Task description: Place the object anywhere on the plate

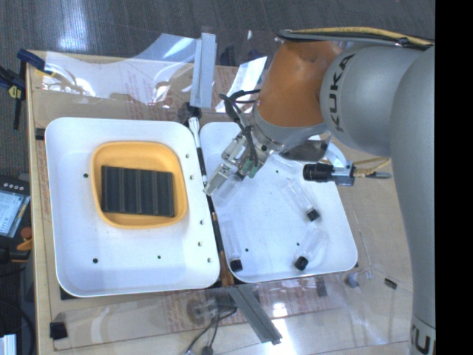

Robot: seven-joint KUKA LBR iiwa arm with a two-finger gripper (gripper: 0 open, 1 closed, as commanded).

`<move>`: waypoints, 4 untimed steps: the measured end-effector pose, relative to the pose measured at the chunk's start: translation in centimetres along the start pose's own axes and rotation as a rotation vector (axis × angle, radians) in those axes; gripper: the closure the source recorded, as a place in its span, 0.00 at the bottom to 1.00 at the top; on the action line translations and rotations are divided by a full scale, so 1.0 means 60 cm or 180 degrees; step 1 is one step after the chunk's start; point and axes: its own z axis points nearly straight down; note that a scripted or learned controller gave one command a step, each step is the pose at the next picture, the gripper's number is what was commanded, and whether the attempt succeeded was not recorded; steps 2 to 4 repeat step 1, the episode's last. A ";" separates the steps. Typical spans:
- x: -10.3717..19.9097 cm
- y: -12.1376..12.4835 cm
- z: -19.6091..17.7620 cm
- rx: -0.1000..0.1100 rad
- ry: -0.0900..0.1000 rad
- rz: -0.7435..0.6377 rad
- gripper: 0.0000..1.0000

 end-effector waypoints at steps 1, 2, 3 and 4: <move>0.033 0.029 -0.028 -0.0008 -0.0014 0.0032 0.00; 0.033 0.029 -0.028 -0.0008 -0.0014 0.0032 0.00; 0.033 0.029 -0.028 -0.0008 -0.0014 0.0032 0.00; 0.033 0.029 -0.028 -0.0008 -0.0014 0.0032 0.00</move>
